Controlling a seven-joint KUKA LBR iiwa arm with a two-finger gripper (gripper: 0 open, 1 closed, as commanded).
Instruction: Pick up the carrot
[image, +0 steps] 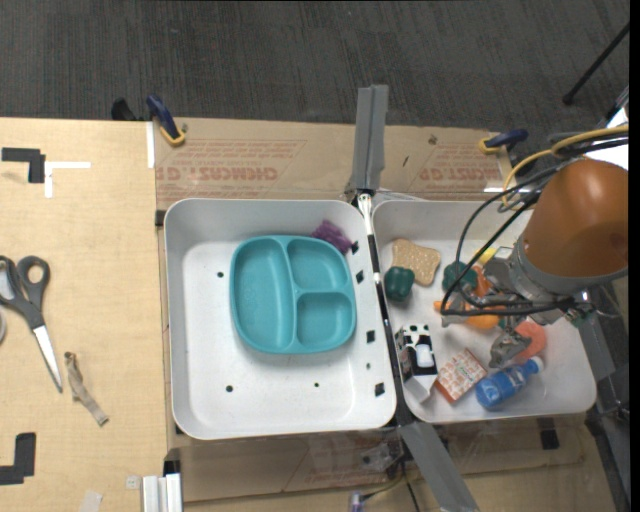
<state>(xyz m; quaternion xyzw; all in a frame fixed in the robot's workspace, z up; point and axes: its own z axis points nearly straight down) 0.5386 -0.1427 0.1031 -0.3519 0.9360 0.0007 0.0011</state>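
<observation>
My claw hangs low in the right bin, and I cannot tell its state. The carrot lies just left of it, partly under cables, apparently not yet lifted. By my reckoning, the grasp and the lift remain.

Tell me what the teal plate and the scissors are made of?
The teal divided plate looks like smooth moulded plastic: one even colour, rounded compartment edges, soft sheen. The scissors seem to have bare metal blades, pale and shiny, with grey handles, probably plastic, though that is hard to tell.
</observation>
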